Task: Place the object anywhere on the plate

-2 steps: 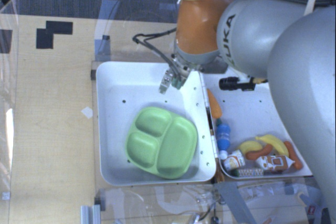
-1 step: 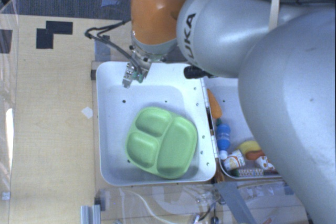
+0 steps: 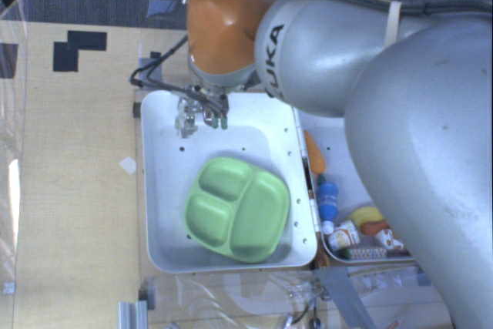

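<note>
Jaws (image 3: 202,116) hang over the far end of the left bin (image 3: 158,189), slightly parted, and nothing shows between the fingers. They sit just below the orange band (image 3: 222,27) of the arm (image 3: 400,112), whose grey bulk crosses the upper right of the view and covers much of the right bin (image 3: 333,146).

Nearer the camera than the jaws, and a little to their right, the green plate (image 3: 237,208) lies flat on the left bin's floor. It has three compartments, all bare, and stands well apart from the fingers.

Further right of the jaws, past the wall between the bins, the candidate objects lie in the right bin: an orange carrot-like piece (image 3: 313,153) against the dividing wall, a blue bottle (image 3: 327,198) just below it, then a small cluster (image 3: 362,231) of yellow, red and white items near the bin's front corner, partly hidden by the arm. Which of these is the task's object cannot be told; all of them lie in the right bin, apart from the plate.

Both bins rest on the pale wooden surface (image 3: 69,166).
</note>
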Robot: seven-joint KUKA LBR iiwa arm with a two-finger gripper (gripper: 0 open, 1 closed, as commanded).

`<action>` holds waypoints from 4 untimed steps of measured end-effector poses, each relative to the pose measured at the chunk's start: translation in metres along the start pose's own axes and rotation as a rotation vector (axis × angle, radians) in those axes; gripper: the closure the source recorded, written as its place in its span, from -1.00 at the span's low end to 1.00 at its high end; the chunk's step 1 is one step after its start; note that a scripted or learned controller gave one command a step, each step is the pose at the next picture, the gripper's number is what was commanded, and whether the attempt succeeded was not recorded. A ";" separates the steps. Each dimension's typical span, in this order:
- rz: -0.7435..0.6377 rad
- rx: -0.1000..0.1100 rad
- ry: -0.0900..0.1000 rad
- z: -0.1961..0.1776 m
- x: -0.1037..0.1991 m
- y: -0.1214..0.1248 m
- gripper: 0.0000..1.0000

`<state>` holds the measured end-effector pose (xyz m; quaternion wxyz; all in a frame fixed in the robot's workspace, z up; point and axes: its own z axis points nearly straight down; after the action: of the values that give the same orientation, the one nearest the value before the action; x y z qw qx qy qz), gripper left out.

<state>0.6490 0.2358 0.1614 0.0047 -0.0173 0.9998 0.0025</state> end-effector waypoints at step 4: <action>-0.244 0.000 0.002 -0.006 0.067 0.003 1.00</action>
<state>0.5816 0.2362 0.1665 0.0041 -0.1389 0.9903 0.0018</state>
